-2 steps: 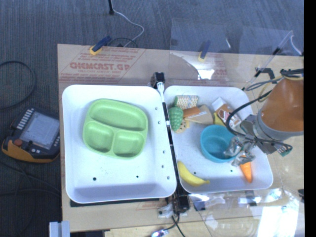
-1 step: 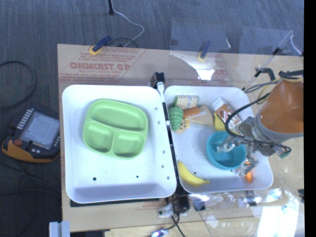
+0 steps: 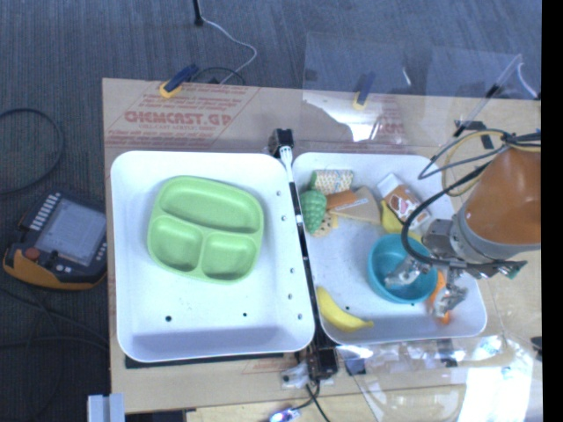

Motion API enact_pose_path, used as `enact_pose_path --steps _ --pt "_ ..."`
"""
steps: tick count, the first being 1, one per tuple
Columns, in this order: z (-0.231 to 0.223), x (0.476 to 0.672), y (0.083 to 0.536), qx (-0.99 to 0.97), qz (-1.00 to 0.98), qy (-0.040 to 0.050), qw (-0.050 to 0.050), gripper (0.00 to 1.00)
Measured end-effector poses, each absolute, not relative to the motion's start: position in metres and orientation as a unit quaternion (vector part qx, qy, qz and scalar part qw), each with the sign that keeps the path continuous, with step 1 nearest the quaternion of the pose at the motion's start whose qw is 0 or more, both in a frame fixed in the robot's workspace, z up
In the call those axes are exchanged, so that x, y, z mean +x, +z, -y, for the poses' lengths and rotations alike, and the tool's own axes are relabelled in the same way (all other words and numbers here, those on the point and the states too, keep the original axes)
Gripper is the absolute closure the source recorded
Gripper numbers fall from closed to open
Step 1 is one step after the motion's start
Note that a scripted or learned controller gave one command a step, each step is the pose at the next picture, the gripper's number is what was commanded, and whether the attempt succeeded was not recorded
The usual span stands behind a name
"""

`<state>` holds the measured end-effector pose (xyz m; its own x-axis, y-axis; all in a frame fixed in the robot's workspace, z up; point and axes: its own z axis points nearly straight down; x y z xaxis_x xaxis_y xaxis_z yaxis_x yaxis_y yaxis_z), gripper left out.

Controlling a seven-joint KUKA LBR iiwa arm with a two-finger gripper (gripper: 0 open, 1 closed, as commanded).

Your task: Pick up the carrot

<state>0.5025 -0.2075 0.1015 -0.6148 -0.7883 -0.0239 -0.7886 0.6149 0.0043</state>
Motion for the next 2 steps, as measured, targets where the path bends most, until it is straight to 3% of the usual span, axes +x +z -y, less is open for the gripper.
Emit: enact_pose_path --steps 1,2 --pt "0.2101 0.5043 0.1130 -0.438 -0.899 0.0024 0.010 1.00" --pt "0.2094 0.5023 0.1099 -0.439 -0.899 0.0050 0.008 0.00"
